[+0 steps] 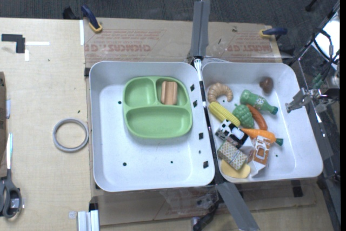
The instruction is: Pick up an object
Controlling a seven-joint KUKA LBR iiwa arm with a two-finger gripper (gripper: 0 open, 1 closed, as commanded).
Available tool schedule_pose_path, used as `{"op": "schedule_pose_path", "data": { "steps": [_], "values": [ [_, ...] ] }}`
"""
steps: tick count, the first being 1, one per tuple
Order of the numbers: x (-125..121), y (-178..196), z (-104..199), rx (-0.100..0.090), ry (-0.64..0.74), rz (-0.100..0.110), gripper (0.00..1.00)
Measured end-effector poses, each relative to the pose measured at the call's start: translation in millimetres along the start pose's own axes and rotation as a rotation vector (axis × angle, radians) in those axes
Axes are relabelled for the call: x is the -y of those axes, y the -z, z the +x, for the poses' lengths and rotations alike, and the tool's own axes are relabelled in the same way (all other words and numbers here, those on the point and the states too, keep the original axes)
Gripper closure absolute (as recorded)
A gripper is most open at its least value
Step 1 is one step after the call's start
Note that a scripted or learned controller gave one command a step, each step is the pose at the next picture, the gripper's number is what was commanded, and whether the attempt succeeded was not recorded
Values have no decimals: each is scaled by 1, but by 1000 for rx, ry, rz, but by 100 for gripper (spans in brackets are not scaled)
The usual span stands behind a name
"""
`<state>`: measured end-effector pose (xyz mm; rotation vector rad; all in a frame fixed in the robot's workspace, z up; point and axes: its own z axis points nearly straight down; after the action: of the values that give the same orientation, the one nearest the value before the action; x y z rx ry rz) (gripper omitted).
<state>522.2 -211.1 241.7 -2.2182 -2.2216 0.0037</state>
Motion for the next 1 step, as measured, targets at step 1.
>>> {"op": "schedule_pose_path", "data": {
  "steps": [1],
  "values": [
    [38, -123, 30, 2, -73, -14, 0]
  ]
}}
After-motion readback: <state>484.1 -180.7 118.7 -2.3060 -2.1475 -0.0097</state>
